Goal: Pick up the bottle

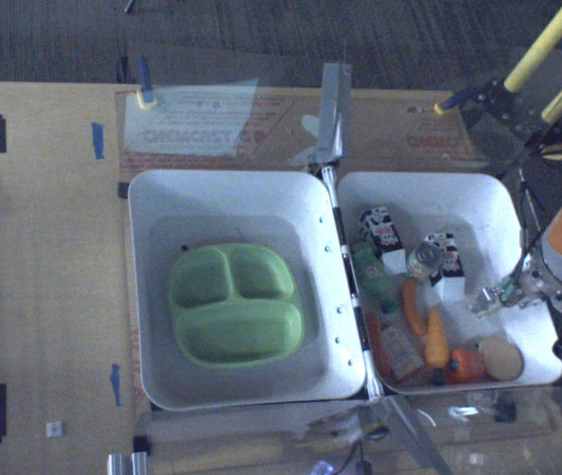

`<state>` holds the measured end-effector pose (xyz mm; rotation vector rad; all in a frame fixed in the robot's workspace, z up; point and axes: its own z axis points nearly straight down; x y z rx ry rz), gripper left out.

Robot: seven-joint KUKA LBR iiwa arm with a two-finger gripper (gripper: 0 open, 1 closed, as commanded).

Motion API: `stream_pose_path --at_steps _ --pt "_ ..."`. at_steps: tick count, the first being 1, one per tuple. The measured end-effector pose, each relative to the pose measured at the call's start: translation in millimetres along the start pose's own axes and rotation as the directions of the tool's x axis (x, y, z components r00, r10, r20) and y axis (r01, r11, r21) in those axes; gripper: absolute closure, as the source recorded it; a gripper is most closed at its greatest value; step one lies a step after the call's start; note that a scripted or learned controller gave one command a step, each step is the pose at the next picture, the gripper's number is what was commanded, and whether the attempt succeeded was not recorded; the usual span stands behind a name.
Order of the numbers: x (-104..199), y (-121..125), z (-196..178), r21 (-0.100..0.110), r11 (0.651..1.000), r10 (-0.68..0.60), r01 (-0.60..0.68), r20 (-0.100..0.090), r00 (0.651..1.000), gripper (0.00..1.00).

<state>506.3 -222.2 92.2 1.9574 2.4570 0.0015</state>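
1. Pincer (487,298) is hanging over the right bin's (479,194) right side, gripping nothing; can't tell how it's set.
2. Bottle (372,275), green, is lying by that bin's left wall, well apart from the pincer.
3. Green tray (235,304) is sitting in the left bin (162,206).

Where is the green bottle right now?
The green plastic bottle lies in the right white bin, along its left wall, just below a black-and-white carton and left of the orange carrot.
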Motion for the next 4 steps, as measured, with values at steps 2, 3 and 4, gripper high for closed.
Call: stream_pose_path --at_steps 2,3,4 --pt "-2 1 -20 -0.007 1.000 0.005 -0.005 0.004 1.000 1.00" --pt "5 -26 -17 0.001 0.990 -0.144 0.144 -0.001 0.990 1.00" --pt "4 -25 -97 -0.002 1.000 -0.027 0.027 0.002 1.000 1.00"
